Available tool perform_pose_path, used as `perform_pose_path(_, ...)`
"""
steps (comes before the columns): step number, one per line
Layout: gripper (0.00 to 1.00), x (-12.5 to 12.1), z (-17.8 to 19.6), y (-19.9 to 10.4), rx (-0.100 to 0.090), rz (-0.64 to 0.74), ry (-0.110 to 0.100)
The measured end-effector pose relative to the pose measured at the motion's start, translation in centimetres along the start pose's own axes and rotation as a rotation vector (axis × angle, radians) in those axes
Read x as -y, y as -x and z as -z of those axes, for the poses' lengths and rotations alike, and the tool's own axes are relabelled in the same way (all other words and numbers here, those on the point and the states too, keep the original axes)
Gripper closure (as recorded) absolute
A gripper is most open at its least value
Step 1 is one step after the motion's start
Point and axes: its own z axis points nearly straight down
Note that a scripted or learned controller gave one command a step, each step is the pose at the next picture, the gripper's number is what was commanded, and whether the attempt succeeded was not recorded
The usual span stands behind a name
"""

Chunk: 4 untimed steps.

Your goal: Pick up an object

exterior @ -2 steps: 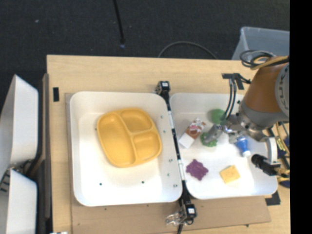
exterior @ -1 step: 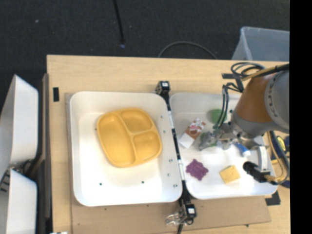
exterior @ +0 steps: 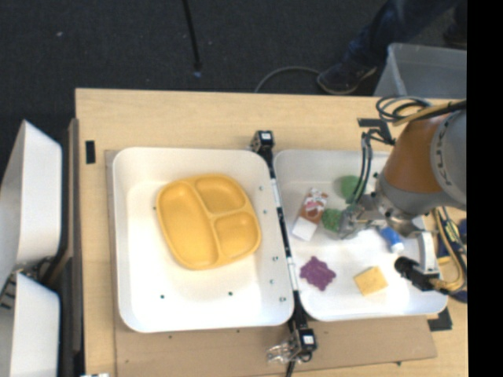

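Gripper (exterior: 347,225) is hanging low over the middle of the right bin (exterior: 346,295). You are looking down on it past the grey wrist, which is covering much of it, so you cannot tell whether it is open or closed, or whether it is gripping anything. The arm (exterior: 413,163) is reaching in from the right, its orange band lying over the bin's far right part.

A dark green piece (exterior: 332,219) is lying right at the gripper's left side; you cannot tell whether the two are touching. A lighter green piece (exterior: 346,184) is sitting beyond it, towards the far wall, partly crossed by a cable. A red and white packet (exterior: 314,203) is lying left of the dark green piece, and a small white block (exterior: 303,228) is sitting just in front of that packet, near the wall between the bins. A small blue thing (exterior: 391,238) is showing just to the right of the gripper, under the edge of the wrist.

Nearer to you, a purple piece (exterior: 317,272) and a yellow block (exterior: 370,280) are lying apart from each other on the bin floor, both well clear of the gripper.

In the left bin (exterior: 141,289) a yellow divided plate (exterior: 209,220) is lying flat and slightly turned.
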Motion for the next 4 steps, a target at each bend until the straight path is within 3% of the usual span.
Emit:
perform_pose_path(3,1.00,0.2,12.2,0.2,0.002,0.008,0.004)
perform_pose_path(4,1.00,-1.2,12.8,-4.1,0.000,0.012,0.001)
